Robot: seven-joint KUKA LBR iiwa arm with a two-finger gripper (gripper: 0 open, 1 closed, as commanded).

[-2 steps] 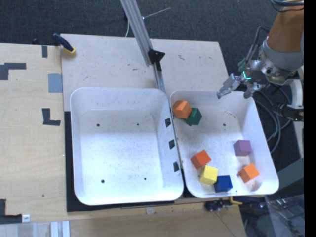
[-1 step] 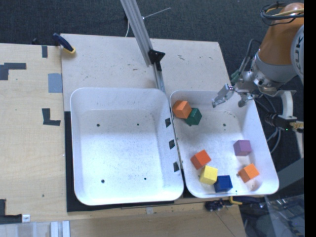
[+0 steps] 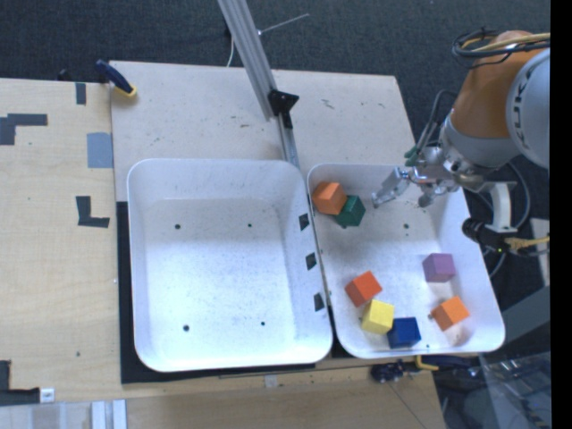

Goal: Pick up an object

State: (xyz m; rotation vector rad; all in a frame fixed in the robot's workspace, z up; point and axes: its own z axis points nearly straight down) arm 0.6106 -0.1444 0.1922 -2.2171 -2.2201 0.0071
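The right bin (image 3: pixel 465 239) holds several small blocks. An orange block (image 3: pixel 329 197) and a dark green block (image 3: pixel 351 211) touch each other at its far left. A purple block (image 3: pixel 438 266) lies alone toward the right wall. Near the front sit a red-orange block (image 3: pixel 363 287), a yellow block (image 3: pixel 377 316), a blue block (image 3: pixel 404 331) and another orange block (image 3: pixel 450 312). My gripper (image 3: pixel 406 193) hangs open over the bin's far right part, fingers spread and nothing between them, to the right of the green block.
The left bin (image 3: pixel 143 239) stands beside the right one. A slanted metal rail (image 3: pixel 255 52) runs down to the gap between the bins. A blue and yellow tool (image 3: pixel 116 79) lies on the bench at the far left.
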